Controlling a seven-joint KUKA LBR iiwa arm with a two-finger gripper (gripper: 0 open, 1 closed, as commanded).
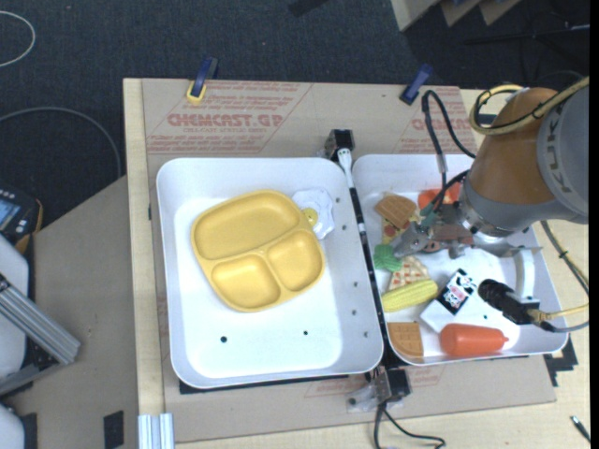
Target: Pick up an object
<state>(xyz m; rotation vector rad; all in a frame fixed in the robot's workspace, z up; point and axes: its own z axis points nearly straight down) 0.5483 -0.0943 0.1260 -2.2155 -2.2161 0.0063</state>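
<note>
The right bin (552, 342) holds several toy foods: a corn cob (409, 296), a waffle-patterned pizza slice (408, 272), a green piece (387, 254), a brown bread-like piece (395, 210), an orange carrot (473, 340), a tan slice (405, 338) and a white block with a black-and-white print (451, 299). My gripper (417, 237) hangs low over the middle of this bin, above the green piece and the pizza slice, reaching in from the right. Nothing is seen held between its fingers.
The left bin (178, 279) holds a yellow divided plate (257, 249) and a small white item (314, 206) at the plate's upper right. A black divider with clamps runs between the bins (360, 241). Cables (440, 129) trail along the arm.
</note>
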